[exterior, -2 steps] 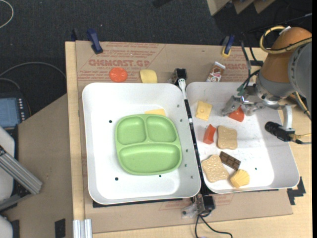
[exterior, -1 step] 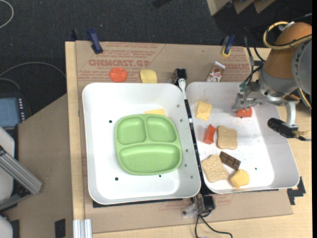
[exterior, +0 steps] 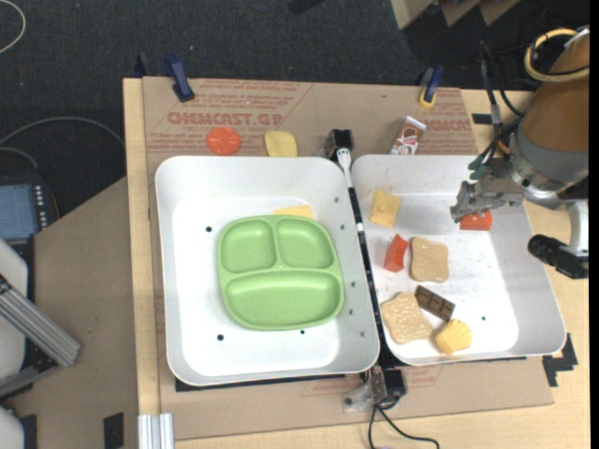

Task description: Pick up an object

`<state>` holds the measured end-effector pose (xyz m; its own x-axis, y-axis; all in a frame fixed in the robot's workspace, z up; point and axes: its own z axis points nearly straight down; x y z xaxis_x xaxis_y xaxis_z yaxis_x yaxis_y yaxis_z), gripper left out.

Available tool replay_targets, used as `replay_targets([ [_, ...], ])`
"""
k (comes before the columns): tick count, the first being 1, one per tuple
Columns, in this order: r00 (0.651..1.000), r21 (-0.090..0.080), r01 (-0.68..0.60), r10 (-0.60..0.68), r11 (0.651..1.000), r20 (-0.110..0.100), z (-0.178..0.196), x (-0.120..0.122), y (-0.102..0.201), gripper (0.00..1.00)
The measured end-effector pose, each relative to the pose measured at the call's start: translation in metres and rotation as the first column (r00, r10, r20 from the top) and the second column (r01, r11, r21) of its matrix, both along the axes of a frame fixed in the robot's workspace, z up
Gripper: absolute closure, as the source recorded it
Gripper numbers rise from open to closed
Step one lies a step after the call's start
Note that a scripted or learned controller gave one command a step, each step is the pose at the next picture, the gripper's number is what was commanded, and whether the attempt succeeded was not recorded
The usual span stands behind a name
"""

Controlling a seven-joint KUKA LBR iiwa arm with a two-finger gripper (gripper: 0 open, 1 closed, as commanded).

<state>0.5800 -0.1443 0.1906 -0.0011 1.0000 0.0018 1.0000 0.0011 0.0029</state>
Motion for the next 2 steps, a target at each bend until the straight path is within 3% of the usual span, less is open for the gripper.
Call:
replay_targets([
  [1, 1.0, -0.002, -0.005, 0.005, 1.0, 0.002, 0.004, 0.027, 0.049, 1.0],
  [2, 1.0, 0.003, -0.006, 0.006, 1.0, -0.006, 0.025, -0.009, 0.124, 1.0],
])
